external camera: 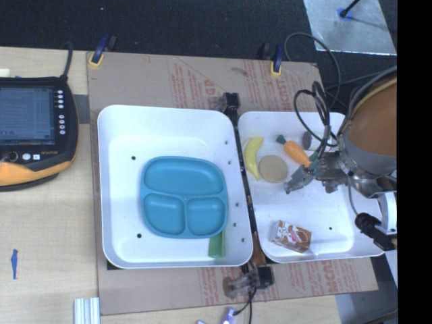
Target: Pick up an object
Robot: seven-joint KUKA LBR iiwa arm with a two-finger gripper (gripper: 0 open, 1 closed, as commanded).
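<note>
Right bin with arm reaching in from the right.
The carrot (295, 152) lies on a diagonal, green tip up-left; the pincer (302, 179), fingers spread apart and holding nothing, hangs just below it, pointing left.

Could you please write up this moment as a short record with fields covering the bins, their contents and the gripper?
left bin: blue divided plate in the middle; green object at its near right corner
right bin: banana, round tan disc, carrot, small printed packet
gripper: above the right bin, just right of the disc, nothing seen between the fingers
arm: reaches in from the right
left of bins: handheld control pendant on the bench
</note>
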